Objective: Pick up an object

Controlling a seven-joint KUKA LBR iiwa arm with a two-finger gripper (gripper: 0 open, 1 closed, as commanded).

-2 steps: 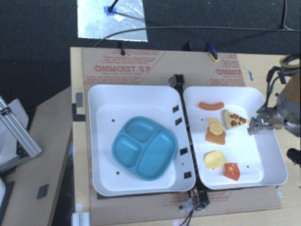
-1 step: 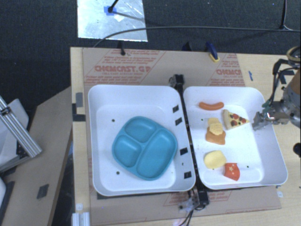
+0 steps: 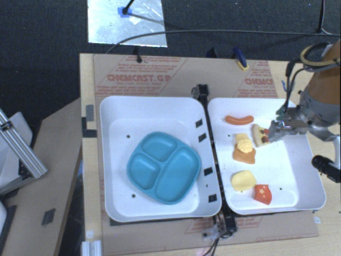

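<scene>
Dark carpet surrounds the desk (image 3: 160,73), whose top is covered by a printed cardboard sheet and carries two shallow white bins side by side. In the left bin (image 3: 120,116) lies a blue three-compartment plate (image 3: 162,167). The right bin (image 3: 298,180) holds the small toy foods: an orange-red sausage (image 3: 239,120) near the far wall, a brown-and-white piece (image 3: 260,135) just below it, a yellow corn-like piece on an orange base (image 3: 244,148), a pale yellow lump (image 3: 243,180) and a red wedge (image 3: 262,194) near the front. The grey arm reaches in from the right, and its tool (image 3: 273,134) sits low over the right bin, pointing left, its tip touching or just beside the brown-and-white piece. Whether the tool's tips are apart or together cannot be told at this size, nor whether anything sits between them. That piece lies immediately to the tool's left, its long axis running roughly front to back, across the tool's line of reach. I judge it the likeliest target; the corn piece lies just beyond, down and to the left, close enough to be nudged if the tool pushes further in.
</scene>
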